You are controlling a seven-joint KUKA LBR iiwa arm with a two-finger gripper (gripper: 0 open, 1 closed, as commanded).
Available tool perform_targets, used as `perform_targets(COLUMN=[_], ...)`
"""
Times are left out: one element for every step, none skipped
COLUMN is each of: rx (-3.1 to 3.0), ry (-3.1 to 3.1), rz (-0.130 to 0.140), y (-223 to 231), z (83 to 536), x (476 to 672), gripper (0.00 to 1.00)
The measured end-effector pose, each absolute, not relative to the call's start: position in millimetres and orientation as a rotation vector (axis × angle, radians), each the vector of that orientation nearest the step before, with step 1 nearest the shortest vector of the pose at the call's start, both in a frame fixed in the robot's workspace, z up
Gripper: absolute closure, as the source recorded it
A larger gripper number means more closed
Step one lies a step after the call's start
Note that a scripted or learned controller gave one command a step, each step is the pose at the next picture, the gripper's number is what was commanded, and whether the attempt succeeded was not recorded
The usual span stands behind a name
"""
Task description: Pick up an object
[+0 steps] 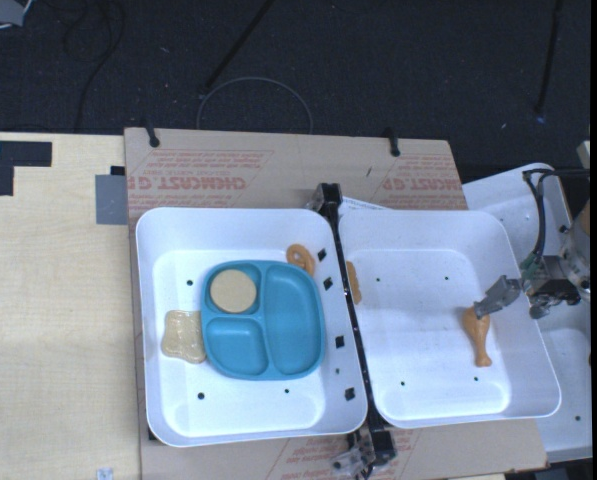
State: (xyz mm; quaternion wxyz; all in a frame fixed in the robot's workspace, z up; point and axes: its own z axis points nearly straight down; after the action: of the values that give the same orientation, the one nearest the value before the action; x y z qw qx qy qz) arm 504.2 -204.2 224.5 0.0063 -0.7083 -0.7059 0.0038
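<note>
From the overhead camera view, the likeliest target is the orange toy drumstick (pixel 478 336), lying flat in the right bin (pixel 428 398) toward its 3 o'clock side, long axis running roughly 12 to 6. It looks like light, rigid plastic, smooth and probably a little slippery; the narrow shank would suit a two-finger pinch better than the flared upper end. The gripper (pixel 514 296) sits at the bin's 3 o'clock rim, just beside the drumstick's top end; whether it is open or closed cannot be made out, and nothing is seen held.

The left bin (pixel 163 408) carries a blue divided plate (pixel 278 333) with a tan round cookie (pixel 232 290) in its 10 o'clock compartment, a pale bread slice (pixel 183 336) at the plate's 9 o'clock, and an orange pretzel-like piece (pixel 301 259) at its 1 o'clock. Both bins rest on cardboard (pixel 238 173), with dark floor at 12 o'clock.
</note>
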Motion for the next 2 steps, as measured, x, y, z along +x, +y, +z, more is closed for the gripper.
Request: perform_targets(rx=[-2.221,-2.216], ry=[-2.221,-2.217], rz=[0.001,0.004], y=[-204,-197], z=[231,170], x=[506.9,503.9], gripper=[0.0,0.0])
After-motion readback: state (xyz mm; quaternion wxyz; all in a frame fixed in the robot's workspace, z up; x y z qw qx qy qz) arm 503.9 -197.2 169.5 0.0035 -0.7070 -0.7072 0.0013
